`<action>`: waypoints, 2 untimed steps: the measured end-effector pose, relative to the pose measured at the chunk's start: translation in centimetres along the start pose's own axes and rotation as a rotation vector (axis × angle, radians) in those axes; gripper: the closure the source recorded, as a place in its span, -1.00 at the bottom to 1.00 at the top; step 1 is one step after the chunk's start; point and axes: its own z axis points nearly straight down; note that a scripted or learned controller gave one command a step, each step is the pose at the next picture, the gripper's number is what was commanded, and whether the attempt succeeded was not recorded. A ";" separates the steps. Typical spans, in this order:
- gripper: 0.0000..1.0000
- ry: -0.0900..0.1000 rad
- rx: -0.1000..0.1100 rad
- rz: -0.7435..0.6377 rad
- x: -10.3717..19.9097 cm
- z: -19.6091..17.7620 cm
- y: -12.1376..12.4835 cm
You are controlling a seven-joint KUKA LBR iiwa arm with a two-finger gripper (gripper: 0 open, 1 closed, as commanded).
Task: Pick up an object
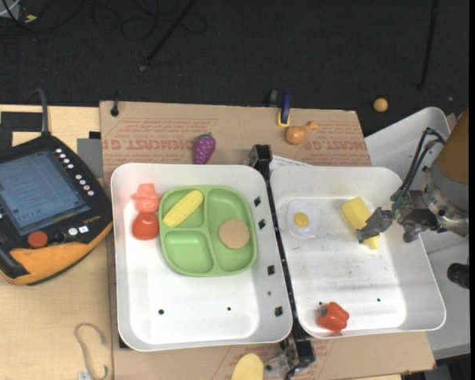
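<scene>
My gripper (393, 228) hovers over the right side of the right bin (427, 311), reaching in from the right. Its two dark fingers stand apart, with bare bin floor between them. The left finger (373, 227) overlaps the lower right edge of a yellow block (354, 210). Nothing sits between the fingers. A fried-egg toy (302, 221) lies left of the block. A red pepper (332, 316) rests near the bin's front edge.
The left bin (190, 315) holds a green divided plate (191, 253) with a corn cob (181, 207) and a tan disc (234, 233), plus a red and pink toy (146, 212). Purple grapes (204, 147) and an orange pear (299, 132) lie behind the bins. A teach pendant (39, 204) sits left.
</scene>
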 end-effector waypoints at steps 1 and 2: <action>-1.00 -0.003 -0.012 -0.002 0.0 -0.6 0.2; -1.00 -0.001 -0.007 -0.004 0.3 3.7 0.2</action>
